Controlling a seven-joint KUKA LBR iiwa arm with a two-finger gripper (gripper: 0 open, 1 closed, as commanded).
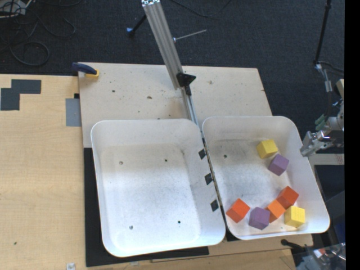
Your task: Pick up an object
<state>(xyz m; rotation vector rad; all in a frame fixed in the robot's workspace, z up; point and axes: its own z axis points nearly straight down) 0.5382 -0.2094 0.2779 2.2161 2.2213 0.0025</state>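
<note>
On my worktop [140,89] the left bin [112,151] sits beside the right bin [292,129]. In the right one: an orange cube [238,210], a purple cube [259,217], a yellow cube [268,148], another purple [278,164], orange ones at [275,209] and [288,196], and yellow at [295,216]. My jaws [315,142] hang off past the right bin's edge; spread or pressed together, I cannot tell.

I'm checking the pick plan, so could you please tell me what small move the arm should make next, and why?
Probably swing the pincer left over the right bin towards the yellow cube. The pincer sits outside that bin's right rim, and this cube lies near it, apart from the crowded cluster at the bin's lower end, with just a purple cube beside it.
</note>
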